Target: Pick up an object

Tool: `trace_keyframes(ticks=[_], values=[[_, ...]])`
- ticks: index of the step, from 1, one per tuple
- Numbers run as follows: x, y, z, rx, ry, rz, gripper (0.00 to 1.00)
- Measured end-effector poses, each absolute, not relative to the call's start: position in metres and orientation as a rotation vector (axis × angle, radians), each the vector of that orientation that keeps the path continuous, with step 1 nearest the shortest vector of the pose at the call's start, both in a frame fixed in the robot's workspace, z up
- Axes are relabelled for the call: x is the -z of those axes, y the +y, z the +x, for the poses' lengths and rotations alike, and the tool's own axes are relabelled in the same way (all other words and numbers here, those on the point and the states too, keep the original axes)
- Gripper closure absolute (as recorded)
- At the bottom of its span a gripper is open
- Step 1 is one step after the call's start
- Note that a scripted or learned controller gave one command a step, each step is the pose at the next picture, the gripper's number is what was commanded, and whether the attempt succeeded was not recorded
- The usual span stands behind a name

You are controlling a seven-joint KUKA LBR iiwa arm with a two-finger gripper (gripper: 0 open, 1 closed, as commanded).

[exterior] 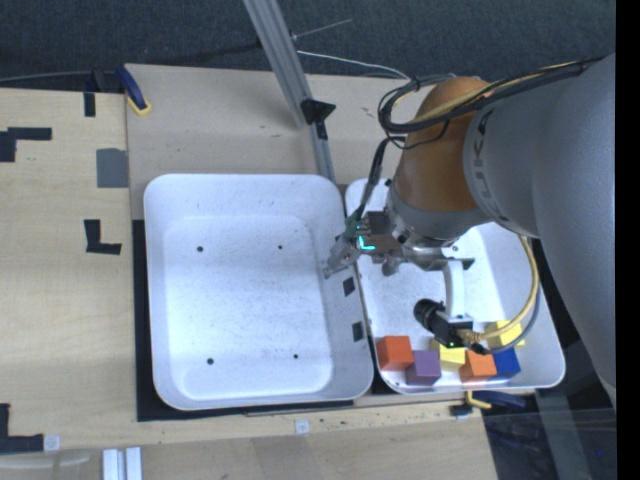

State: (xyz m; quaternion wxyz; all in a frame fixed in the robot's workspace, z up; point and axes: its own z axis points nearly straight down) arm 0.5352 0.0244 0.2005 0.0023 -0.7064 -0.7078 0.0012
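Currently: blocks [440,360] heaped at right bin's [548,368] near edge, within reach; gripper [385,251] poised farther back beside left bin [245,288], nothing visibly held; jaw state indeterminable.

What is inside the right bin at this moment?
In the right bin, near its front edge: an orange block, a purple block, a yellow block, another orange block and a blue block. The arm covers the bin's rear part.
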Motion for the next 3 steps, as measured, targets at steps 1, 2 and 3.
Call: trace_keyframes(ticks=[1, 2, 3], values=[[-0.200, 0.024, 0.535, -0.004, -2.220, -2.216, 0.00], [-0.192, 0.006, 0.525, -0.006, -2.219, -2.221, 0.00], [-0.192, -0.034, 0.511, -0.006, -2.216, -2.225, 0.00]])
